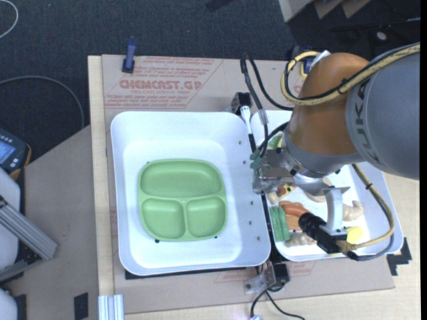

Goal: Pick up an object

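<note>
Orange carrot-like piece (293,211) in right bin (293,251), possibly just under gripper (301,202)

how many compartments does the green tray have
3. The green tray lies in the left bin: one wide compartment across its far side, and two smaller ones on its near side, left and right. Nothing covers the tray.

Surfaces: mostly smooth plastic over a matt board.
Left bin (127,179): white plastic, smooth, faint sheen. Green tray (181,199): moulded plastic, satin. Desk (160,85): matt brown board, red print. Arm (393,112): grey casing, smooth; orange band (327,112) glossy. Floor (80,19): dark, rough carpet.
</note>
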Robot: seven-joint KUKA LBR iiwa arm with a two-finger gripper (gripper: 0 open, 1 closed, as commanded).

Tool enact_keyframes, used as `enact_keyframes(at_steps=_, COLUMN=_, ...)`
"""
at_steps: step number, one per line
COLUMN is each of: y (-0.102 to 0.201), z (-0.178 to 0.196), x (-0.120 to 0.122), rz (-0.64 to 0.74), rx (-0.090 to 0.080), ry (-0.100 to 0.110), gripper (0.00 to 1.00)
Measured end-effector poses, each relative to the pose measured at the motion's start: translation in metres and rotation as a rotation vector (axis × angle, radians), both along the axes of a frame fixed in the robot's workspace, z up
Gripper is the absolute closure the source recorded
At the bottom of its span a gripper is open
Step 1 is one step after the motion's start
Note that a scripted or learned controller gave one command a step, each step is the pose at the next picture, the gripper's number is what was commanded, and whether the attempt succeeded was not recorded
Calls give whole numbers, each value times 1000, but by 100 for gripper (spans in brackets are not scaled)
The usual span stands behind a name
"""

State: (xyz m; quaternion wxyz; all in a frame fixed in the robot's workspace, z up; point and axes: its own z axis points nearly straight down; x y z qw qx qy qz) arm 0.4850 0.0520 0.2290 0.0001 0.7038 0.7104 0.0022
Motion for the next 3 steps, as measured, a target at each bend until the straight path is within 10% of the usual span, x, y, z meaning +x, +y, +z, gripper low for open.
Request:
enact_keyframes(at_steps=1, y=-22, z=-47, x=21, rz=-12, rx=-3, ry=8, gripper=100)
enact_keyframes(at_steps=2, y=18, z=51, x=-5, rz=-3, rx=0, ry=-5, gripper=100)
enact_keyframes(at_steps=3, y=-66, z=-41, x=-8, rz=-19, rx=-5, ry=14, gripper=100)
